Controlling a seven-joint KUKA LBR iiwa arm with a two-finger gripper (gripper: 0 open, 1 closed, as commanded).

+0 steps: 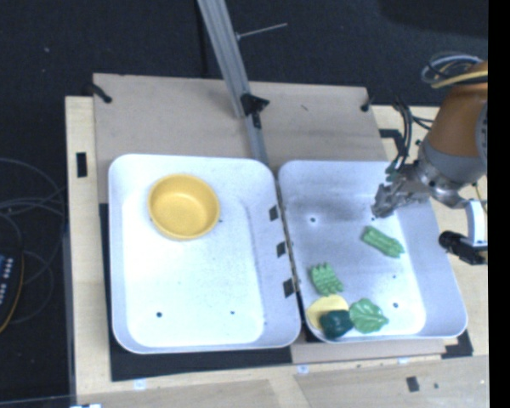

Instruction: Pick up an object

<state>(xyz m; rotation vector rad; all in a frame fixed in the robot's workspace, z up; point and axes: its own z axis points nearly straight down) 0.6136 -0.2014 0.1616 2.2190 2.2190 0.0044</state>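
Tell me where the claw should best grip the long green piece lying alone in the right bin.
Probably across its narrow middle, coming from above. The long green piece lies flat and slanted, apart from the other toys, so its long sides look free. The claw hovers just up-left of it.

We see even, moderately bright light from above on the two white bins (pixel 195 253), which look slightly washed out. The floor (pixel 34 32) around the bench falls almost black. Shadows are soft and short. The whole frame is somewhat grainy and soft, with fine detail smeared.
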